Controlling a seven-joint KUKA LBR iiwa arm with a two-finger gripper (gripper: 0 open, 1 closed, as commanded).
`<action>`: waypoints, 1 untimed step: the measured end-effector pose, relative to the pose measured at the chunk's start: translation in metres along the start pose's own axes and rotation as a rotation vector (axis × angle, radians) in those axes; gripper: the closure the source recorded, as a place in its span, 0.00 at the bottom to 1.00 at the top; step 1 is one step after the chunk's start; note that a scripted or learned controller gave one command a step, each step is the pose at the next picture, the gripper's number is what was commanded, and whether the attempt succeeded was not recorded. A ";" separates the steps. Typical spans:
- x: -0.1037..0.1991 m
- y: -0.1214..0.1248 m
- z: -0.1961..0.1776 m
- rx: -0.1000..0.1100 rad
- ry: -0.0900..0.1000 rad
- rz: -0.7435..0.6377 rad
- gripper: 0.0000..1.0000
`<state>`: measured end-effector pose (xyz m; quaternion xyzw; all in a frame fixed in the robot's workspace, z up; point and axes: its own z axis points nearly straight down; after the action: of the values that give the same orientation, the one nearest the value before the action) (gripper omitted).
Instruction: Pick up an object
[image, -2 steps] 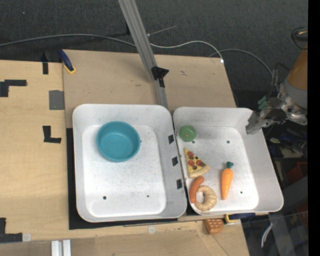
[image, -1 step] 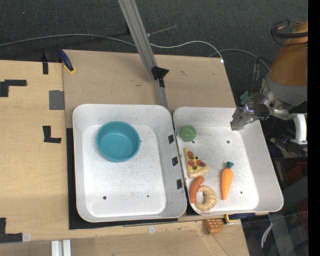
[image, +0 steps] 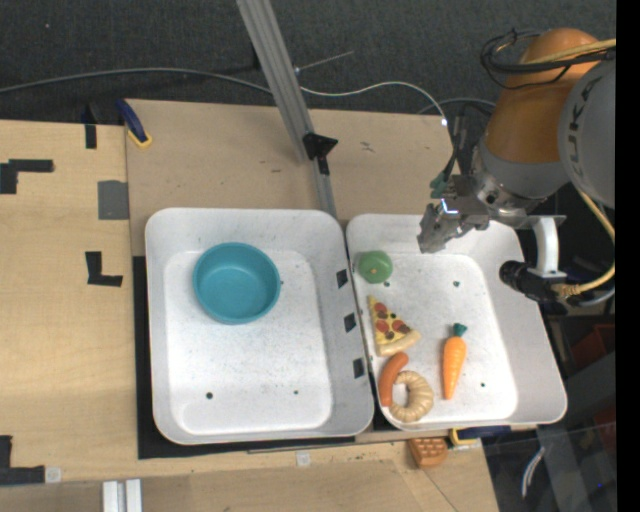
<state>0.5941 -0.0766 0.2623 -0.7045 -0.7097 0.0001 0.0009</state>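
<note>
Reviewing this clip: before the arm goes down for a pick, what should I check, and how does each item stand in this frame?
1. Candidates in the right white bin: round green toy, toy pizza slice, orange toy carrot, toy hot dog, beige toy doughnut. Ok.
2. Gripper hangs over that bin's far edge, nothing seen in it. Ok.
3. Jaws open for a grasp: cannot tell.
4. Green toy and carrot lie apart from their neighbours. Ok.
5. Hot dog and doughnut touch; a clean single grasp there looks doubtful. Not ok.
6. Teal round bowl sits alone in the left white bin. Ok.
</note>
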 end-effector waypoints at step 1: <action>0.044 0.006 0.002 0.000 0.000 0.002 1.00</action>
<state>0.5999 -0.0320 0.2598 -0.7050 -0.7092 0.0001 0.0008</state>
